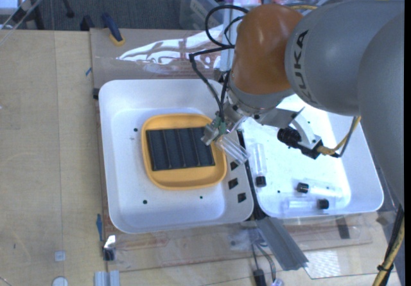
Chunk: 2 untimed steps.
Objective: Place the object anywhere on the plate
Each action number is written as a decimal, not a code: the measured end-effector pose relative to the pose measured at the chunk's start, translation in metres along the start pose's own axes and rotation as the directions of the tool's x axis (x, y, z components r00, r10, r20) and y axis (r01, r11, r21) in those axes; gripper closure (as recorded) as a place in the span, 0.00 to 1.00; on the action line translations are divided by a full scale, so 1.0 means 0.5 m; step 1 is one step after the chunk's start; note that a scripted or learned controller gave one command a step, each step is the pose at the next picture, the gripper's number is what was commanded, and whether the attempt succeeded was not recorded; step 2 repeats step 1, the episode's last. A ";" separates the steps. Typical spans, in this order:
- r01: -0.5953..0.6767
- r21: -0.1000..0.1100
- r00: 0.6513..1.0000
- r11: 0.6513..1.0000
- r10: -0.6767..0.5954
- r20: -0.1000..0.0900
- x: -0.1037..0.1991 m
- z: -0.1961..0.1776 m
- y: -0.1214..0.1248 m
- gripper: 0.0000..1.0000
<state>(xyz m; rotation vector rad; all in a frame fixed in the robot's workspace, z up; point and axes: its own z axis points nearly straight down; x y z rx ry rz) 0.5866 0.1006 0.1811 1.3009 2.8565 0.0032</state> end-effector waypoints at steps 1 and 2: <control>0.000 0.000 1.000 1.000 0.000 0.000 0.000 0.000 0.000 0.00; 0.000 0.000 1.000 1.000 0.000 0.000 0.000 0.000 0.000 0.00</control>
